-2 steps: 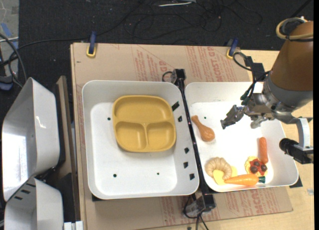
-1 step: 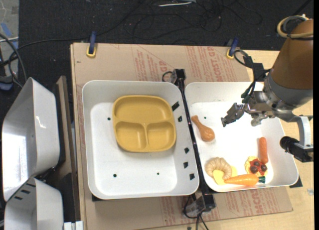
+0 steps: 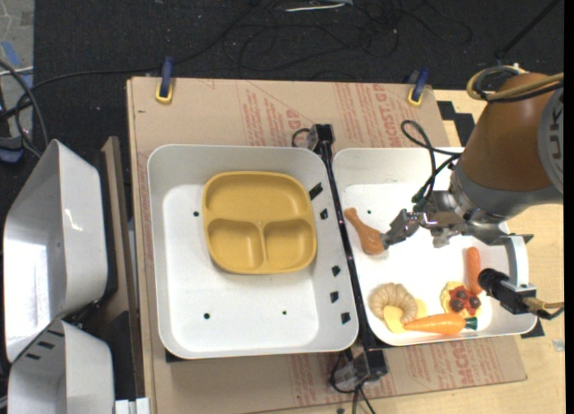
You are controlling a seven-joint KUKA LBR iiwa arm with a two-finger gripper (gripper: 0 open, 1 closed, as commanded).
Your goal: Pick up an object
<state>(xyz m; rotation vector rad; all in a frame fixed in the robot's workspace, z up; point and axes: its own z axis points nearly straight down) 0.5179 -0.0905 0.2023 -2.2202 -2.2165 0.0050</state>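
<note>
gripper (image 3: 401, 228) hovers low in the right bin (image 3: 386, 163), tips beside the drumstick (image 3: 363, 230) near that bin's left wall, likely lined up for a grab, though whether the claw is apart or together, i cannot tell.

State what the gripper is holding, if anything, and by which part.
Cannot be told: the gripper sits at the chicken drumstick's thick end.
</note>
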